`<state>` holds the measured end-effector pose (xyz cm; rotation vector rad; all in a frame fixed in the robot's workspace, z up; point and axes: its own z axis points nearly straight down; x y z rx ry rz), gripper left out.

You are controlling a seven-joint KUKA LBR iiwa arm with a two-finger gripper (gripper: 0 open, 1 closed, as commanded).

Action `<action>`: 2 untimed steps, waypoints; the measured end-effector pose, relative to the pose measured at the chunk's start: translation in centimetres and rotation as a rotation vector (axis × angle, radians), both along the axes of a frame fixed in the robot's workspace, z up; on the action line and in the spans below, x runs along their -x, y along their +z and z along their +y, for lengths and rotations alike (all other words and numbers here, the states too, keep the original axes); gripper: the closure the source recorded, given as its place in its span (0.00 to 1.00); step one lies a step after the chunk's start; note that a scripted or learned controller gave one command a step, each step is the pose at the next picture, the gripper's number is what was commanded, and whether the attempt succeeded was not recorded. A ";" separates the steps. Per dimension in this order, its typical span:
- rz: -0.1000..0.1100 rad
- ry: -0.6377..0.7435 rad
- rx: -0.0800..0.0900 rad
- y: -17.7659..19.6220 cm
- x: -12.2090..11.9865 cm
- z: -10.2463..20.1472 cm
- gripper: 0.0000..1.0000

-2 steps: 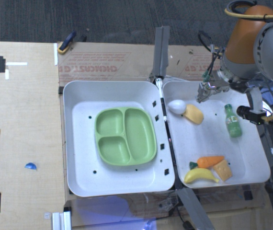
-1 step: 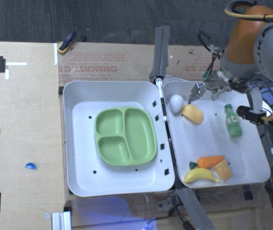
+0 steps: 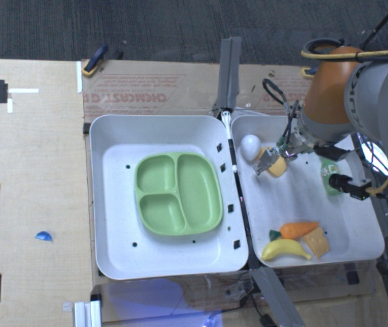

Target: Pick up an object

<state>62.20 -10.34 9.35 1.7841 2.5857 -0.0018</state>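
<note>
lying at the lower right of the frame in the right bin (image 3: 357,251) are a banana (image 3: 286,250), a carrot (image 3: 297,229) and a tan block (image 3: 316,242). higher up, the gripper (image 3: 273,162) pinches a yellowish round piece (image 3: 278,168) beside a white ball (image 3: 250,144). left bin (image 3: 112,251) holds a green divided plate (image 3: 179,193).

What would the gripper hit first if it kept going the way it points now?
Probably the small tan object right at the gripper tips, with the white ball just beyond, toward the bin's near-left wall. Depth is unclear.
</note>
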 end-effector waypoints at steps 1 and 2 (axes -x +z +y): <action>-0.001 0.000 0.001 0.9 0.0 -0.1 1.00; -0.001 0.000 0.001 0.9 0.0 -0.1 0.00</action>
